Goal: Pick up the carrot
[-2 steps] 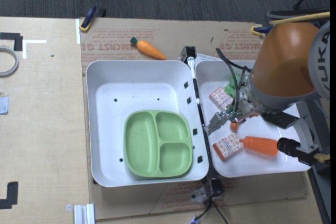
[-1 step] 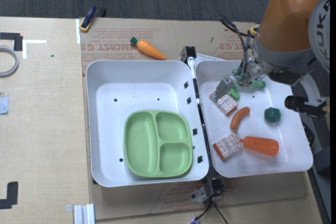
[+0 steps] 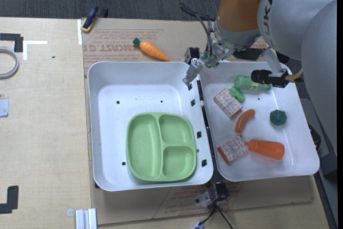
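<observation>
A pale green three-compartment plastic plate (image 3: 161, 146) sits at the left white bin's (image 3: 102, 115) near edge. The gripper (image 3: 192, 73) hangs with fingers apart over its far right corner. Beyond, the small orange green-topped carrot (image 3: 151, 50) lies on the cardboard.

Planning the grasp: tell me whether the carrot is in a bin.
Out. The carrot lies on the cardboard behind the left bin.

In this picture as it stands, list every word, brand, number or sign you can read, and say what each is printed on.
"KUKA": on the grey arm, letters turned sideways, partly cut off.
Red print on the cardboard sheet behind the left bin: upside down and blurred, not readable.
Red print on the cardboard in front of the bins: too faint to read.
</observation>
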Available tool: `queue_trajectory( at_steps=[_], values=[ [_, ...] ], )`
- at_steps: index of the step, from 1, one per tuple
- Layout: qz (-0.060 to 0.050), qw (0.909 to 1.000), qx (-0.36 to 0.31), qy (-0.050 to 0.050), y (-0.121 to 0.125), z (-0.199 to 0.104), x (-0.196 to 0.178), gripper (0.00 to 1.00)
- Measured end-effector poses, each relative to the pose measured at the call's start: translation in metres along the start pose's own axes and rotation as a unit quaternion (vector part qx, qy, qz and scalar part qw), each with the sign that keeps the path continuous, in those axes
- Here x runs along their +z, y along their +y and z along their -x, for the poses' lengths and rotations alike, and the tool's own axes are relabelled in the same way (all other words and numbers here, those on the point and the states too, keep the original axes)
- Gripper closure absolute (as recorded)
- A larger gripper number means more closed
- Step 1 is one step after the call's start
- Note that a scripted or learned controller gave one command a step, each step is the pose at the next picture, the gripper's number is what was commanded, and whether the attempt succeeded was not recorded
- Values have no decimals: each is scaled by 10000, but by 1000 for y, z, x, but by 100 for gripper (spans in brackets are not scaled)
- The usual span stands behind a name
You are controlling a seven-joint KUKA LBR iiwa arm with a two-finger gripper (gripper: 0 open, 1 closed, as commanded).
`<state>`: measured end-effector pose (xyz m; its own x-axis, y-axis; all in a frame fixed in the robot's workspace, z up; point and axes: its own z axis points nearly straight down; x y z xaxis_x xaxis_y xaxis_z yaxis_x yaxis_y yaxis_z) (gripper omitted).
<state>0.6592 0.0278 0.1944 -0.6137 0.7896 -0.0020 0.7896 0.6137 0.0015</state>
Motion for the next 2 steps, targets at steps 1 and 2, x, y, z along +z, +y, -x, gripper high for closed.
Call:
queue_trajectory(
  at_steps=[1, 2],
  values=[
    [-1, 10000, 0, 3, 52, -126, -39, 0],
    [6, 9985, -550, -5, 74, -98, -67, 0]
  ],
)
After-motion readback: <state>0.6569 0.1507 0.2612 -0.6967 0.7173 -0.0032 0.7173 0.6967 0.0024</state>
